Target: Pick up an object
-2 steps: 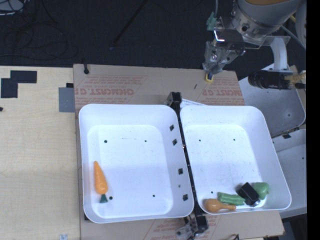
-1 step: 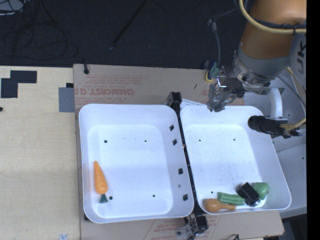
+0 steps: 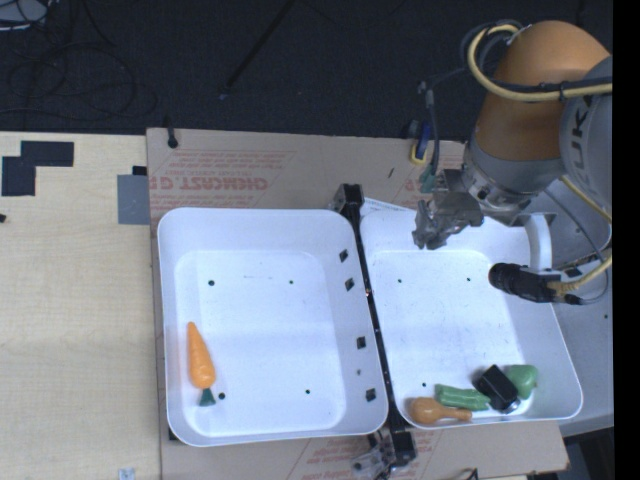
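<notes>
We see our arm reaching in from the right, its orange band bulging high above the grey wrist. The wrist bends down and to the left, ending in the tool, which hangs low and dark. A black hose loops beside the wrist.

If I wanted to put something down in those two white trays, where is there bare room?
The left bin is bare apart from the carrot by its left wall. The right bin is bare from the gripper down to its near right corner, where a green piece, black block and orange piece crowd together.
</notes>
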Robot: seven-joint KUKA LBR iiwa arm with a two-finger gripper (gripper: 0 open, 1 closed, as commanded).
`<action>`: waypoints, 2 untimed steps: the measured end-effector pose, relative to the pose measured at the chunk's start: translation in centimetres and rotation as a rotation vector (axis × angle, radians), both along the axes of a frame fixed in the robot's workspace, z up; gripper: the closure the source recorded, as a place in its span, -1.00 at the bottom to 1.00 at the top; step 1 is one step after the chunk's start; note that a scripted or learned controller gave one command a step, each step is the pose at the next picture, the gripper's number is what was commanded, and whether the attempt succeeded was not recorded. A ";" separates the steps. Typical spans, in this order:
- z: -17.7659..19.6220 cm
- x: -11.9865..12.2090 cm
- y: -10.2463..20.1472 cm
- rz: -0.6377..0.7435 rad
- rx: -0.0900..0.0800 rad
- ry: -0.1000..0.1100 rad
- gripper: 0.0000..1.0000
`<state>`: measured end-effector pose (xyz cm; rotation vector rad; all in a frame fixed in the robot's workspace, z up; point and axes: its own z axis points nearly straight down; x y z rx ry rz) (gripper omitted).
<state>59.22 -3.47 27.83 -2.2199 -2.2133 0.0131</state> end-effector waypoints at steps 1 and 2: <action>4.6 5.1 7.4 0.011 0.003 -0.015 1.00; 1.4 4.2 3.1 0.000 -0.001 -0.004 1.00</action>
